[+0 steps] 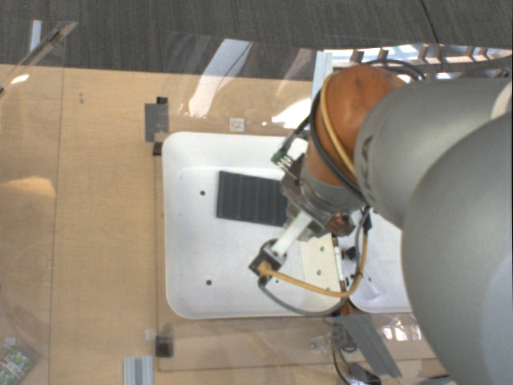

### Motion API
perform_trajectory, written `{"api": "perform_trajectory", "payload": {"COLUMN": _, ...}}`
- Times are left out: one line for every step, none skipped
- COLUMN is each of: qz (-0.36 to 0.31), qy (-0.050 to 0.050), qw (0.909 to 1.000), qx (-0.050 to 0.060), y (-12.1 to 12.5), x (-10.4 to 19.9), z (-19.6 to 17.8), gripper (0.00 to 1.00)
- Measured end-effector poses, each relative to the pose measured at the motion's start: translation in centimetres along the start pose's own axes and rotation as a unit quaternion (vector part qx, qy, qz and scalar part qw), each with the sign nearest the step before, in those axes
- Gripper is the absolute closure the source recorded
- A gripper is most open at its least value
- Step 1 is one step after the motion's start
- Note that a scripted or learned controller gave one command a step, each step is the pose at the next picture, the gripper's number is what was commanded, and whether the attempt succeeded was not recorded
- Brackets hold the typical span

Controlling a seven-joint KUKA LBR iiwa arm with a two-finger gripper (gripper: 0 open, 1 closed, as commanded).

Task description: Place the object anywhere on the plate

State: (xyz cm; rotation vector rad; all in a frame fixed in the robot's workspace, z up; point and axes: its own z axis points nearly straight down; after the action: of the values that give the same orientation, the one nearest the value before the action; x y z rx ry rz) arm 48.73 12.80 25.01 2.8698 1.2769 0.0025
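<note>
I'm looking at the dark ribbed slab (pixel 250 197) sitting in the left bin (pixel 184 239), long axis running 9-to-3, its 3 o'clock end tucked under the gripper (pixel 314 215), and honestly I'm not managing to tell if that's spread or closed.

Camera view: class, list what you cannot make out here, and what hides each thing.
1. Dark ribbed slab in the left bin: its right end is hidden behind the arm.
2. Right bin: mostly covered by the arm.
3. Bench: cut off by the left and bottom edges.
</note>
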Motion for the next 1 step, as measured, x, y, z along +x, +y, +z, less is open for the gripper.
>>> {"api": "perform_trajectory", "payload": {"qz": -0.016, "qy": -0.001, "qw": 0.9999, "qx": 0.002, "y": -3.56, "x": 3.73, "z": 9.87, "gripper": 1.00}}
